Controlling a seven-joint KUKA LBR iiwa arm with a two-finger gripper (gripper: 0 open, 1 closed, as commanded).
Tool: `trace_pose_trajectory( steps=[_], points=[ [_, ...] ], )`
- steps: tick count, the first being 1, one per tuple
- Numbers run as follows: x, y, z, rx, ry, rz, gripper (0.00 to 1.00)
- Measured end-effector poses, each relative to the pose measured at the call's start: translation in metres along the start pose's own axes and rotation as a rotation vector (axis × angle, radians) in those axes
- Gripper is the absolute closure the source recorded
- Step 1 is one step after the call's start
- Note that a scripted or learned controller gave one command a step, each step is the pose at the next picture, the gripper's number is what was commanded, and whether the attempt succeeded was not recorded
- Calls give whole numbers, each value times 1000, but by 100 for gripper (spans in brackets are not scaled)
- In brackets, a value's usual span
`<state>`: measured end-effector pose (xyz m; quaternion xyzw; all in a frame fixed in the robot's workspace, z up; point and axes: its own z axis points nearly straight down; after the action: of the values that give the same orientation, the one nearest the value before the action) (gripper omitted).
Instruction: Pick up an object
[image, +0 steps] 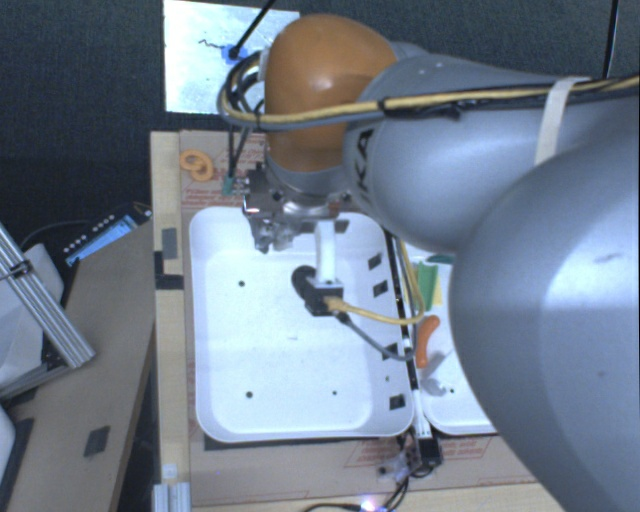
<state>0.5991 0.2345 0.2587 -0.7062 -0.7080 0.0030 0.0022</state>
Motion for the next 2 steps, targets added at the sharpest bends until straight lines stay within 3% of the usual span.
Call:
trace_pose_trajectory(
  steps=[1,2],
  points=[
    [-1,71,-10,-14,3,0,100],
    [-14,-21,28,1,0,2,100]
  ],
)
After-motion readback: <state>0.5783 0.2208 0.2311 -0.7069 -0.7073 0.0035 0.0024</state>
